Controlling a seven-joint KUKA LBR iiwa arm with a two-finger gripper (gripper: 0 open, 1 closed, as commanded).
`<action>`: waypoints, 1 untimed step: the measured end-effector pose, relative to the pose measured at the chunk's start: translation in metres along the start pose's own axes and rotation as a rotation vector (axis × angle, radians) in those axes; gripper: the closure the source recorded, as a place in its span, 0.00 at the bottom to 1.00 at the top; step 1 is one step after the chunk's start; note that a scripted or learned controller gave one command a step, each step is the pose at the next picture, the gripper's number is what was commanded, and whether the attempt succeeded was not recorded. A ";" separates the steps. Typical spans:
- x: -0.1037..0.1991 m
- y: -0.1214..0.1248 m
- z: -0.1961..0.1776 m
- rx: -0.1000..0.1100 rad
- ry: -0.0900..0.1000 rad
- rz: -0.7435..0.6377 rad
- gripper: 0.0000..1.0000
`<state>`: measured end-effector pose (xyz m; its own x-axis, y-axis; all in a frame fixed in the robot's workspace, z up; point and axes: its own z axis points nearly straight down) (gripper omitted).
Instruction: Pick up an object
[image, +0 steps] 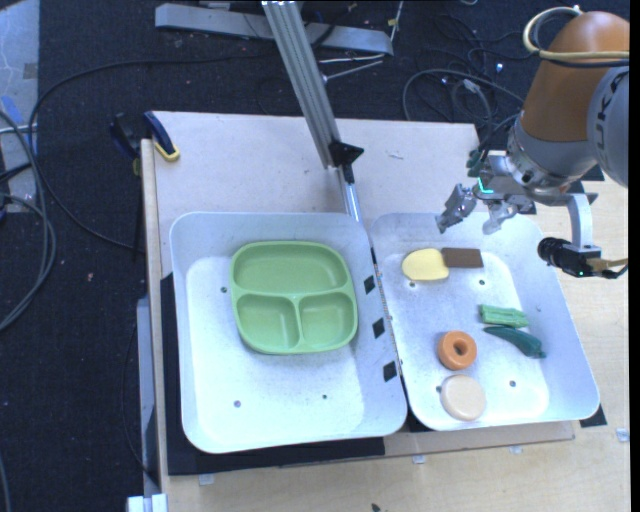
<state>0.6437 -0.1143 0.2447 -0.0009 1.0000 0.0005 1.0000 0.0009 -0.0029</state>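
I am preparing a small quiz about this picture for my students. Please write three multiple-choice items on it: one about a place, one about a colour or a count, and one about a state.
1. Where does the green divided plate lie?
A. in the left bin
B. in the right bin
C. on the bare bench

2. What colour is the ring-shaped donut in the right bin?
A. blue
B. orange
C. white

3. How does the gripper stand in relation to the objects?
A. it holds the donut
B. it presses on the plate
C. it is above the far edge of the right bin, with nothing between its fingers

Answers:
1 A, the plate rests inside the left bin.
2 B, the ring is plainly orange.
3 C, the gripper is beyond the yellow piece and the brown block, apart from them.
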 end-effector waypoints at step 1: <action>0.000 0.001 -0.002 -0.004 -0.001 0.000 0.00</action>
<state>0.6445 -0.1143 0.2464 -0.0013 1.0000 0.0000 1.0000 0.0013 0.0006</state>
